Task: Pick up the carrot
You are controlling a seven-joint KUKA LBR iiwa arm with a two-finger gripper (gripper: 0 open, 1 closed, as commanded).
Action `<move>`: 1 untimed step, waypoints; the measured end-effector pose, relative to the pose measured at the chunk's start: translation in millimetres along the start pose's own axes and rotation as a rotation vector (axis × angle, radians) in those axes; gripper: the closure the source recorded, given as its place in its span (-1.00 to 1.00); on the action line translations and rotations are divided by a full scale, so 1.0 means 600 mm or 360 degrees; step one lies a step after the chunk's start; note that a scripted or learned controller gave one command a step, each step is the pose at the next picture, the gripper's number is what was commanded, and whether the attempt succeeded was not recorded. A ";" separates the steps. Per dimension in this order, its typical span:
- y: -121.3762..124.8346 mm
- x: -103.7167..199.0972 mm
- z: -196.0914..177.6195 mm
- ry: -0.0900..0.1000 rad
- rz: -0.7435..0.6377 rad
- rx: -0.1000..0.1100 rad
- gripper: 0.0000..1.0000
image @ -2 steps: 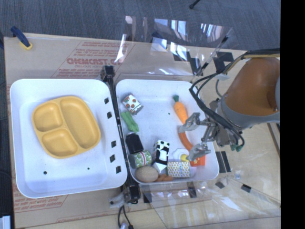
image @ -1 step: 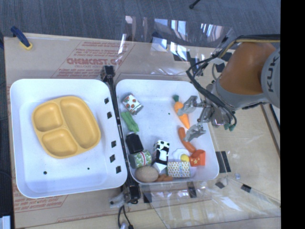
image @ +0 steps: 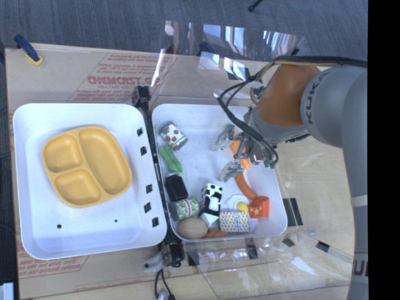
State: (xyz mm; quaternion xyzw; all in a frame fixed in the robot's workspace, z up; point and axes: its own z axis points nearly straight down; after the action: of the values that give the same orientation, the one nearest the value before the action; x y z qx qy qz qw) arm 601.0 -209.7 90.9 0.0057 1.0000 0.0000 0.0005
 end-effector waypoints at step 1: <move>0.003 -0.005 -0.022 -0.0011 -0.0016 0.0004 1.00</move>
State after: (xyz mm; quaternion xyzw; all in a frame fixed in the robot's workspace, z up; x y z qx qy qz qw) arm 604.2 -207.8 104.0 0.0008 1.0000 -0.0013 0.0039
